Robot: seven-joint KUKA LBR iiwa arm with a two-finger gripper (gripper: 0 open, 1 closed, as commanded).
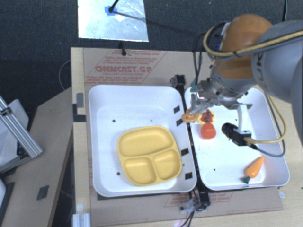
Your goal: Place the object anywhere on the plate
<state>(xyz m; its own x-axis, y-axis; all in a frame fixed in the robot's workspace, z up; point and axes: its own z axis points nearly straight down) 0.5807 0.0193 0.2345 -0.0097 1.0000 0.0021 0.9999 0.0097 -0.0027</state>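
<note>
A yellow plate (149, 154) with three compartments lies in the left bin (106, 109). My gripper (200, 104) hangs over the left edge of the right bin (270, 126), next to the divider between the bins. Just under it is a small orange-yellow object (191, 116), right at the gripper's tip; contact with it is unclear. A red rounded toy (208, 129) with an orange top sits just to its right on the bin floor. The plate is down and to the left of the gripper.
An orange carrot toy (254, 167) with a green end lies in the right bin's near right corner. A black fitting with a yellow cable (235, 133) hangs from the arm over the right bin. A shiny sheet (112, 13) lies behind the bench.
</note>
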